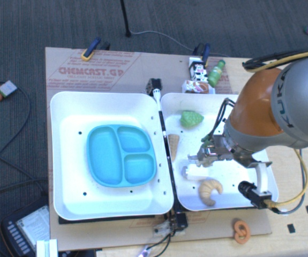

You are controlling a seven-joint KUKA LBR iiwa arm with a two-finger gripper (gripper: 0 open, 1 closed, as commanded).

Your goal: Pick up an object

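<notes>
The gripper [203,157] hangs low inside the right bin [171,107], reaching in from the right side under the grey arm [282,108] with its orange band. Whether its fingers are spread or pressed together cannot be told; the metal parts are small and blurred against the white floor. Nothing is visibly held between them.

Contents of the right bin, placed from the gripper:
- A white block-like object [196,172] lies just below the gripper, close to touching; contact cannot be confirmed.
- A tan croissant-shaped item [210,190] lies further toward the near wall, below the white object.
- A green leafy item [192,118] lies above the gripper, toward the far wall, apart from it.
- A pale cone-shaped piece [173,142] lies to the gripper's left, beside the wall shared with the other bin.

The left bin [68,103], well to the gripper's left, holds a blue divided tray [122,155] with three compartments, lying flat.

Outside the bins, an orange ring-like item [242,231] rests on the bench, below and to the gripper's right.
</notes>
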